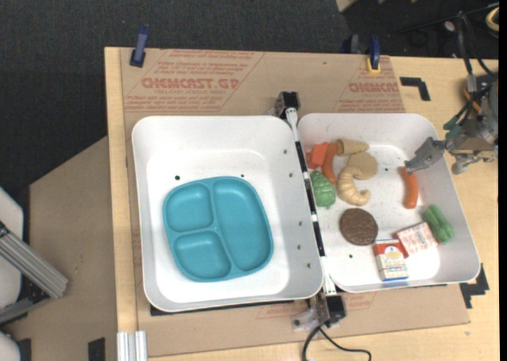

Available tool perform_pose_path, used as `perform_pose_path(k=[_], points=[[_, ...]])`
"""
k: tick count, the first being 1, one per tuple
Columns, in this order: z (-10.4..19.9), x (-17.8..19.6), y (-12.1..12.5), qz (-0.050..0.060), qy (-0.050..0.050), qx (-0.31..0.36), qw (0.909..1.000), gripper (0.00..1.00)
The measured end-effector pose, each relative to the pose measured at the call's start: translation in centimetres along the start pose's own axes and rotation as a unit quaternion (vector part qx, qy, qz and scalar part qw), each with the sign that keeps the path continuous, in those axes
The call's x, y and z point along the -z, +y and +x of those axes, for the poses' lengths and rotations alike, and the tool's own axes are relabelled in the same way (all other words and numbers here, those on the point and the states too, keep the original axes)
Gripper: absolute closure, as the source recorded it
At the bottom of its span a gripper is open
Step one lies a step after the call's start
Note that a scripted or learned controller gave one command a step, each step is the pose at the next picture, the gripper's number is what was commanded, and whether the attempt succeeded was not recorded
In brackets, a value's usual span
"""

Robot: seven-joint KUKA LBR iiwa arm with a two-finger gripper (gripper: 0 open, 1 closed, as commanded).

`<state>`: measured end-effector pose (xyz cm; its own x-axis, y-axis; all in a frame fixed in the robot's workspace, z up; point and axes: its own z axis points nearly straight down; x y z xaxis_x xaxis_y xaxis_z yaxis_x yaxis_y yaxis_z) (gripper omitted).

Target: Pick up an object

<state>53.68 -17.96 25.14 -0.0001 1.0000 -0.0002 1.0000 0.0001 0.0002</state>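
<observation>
Standing at the bench, I am looking down on two shallow white bins set side by side on a cardboard-covered top. The left bin point(158, 146) is holding a teal divided tray point(218, 227), lying flat near its middle.

The right bin point(444, 268) is carrying the loose objects. An orange carrot piece point(319, 153) is lying near the shared wall, with a green broccoli-like item point(322, 190) just below it. A tan croissant point(353, 185) is sitting beside a round beige biscuit point(364, 165), and a pale bread-like piece point(351, 146) is resting above them. A dark brown round cookie point(359, 226) is lying toward the middle of the bin. An orange sausage point(410, 189) is lying toward the right side, a green pickle-shaped item point(437, 222) is lying below and right of it, and two small printed packets, a red-and-white carton point(392, 260) and a pink wrapper point(417, 237), are lying near the front right corner.

The gripper point(421, 157) is reaching in from the right over the bin's upper right area, its grey tip hanging just above the sausage. No object is showing between its fingers; whether they are spread or pressed together I cannot tell.
</observation>
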Motion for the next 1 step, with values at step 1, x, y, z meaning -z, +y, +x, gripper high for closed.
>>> perform_pose_path(k=[1], points=[[8.48, -5.54, -3.27, 0.005, 0.003, 0.003, 1.0000, 0.00]])
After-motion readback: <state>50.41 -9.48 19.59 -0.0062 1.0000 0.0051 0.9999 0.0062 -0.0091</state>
